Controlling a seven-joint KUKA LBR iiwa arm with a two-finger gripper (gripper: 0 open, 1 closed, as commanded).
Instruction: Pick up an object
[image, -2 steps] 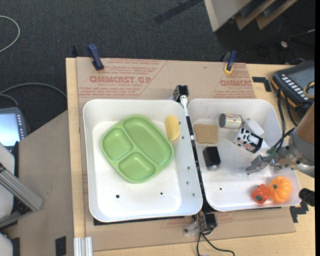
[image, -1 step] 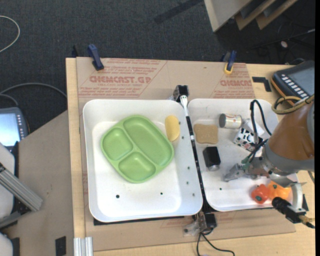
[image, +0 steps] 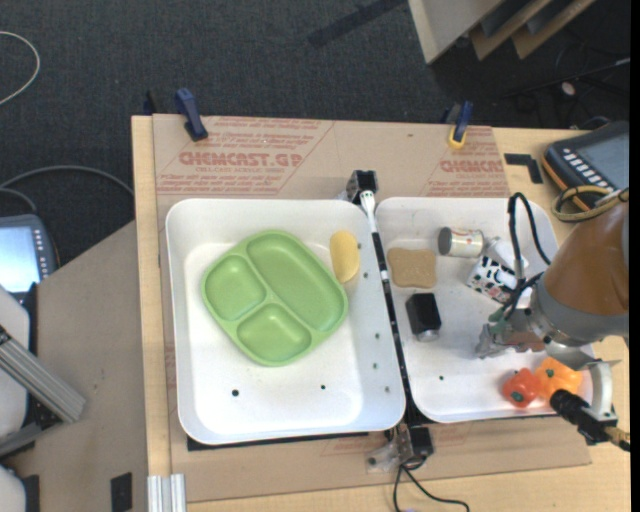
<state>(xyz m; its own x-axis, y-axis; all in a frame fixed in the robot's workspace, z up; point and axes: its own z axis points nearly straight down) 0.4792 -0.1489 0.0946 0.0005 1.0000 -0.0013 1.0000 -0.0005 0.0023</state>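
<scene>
My gripper (image: 497, 340) hangs low over the floor of the right bin (image: 450, 400), toward its right side. Around it in that bin lie a black block (image: 424, 313) to its left, a tan square pad (image: 412, 267), a silver cylinder (image: 460, 242), a white object with black spots (image: 490, 277) just above it, and an orange toy (image: 530, 385) just below and right of it. I see nothing held in the gripper. The arm's grey and orange wrist (image: 590, 290) hides the bin's right edge.
The left bin (image: 270, 415) holds a green divided plate (image: 275, 297) and a yellow oblong object (image: 344, 256) by its right wall. A black cable (image: 515, 225) loops above the gripper. Clamps sit at the board's far edge.
</scene>
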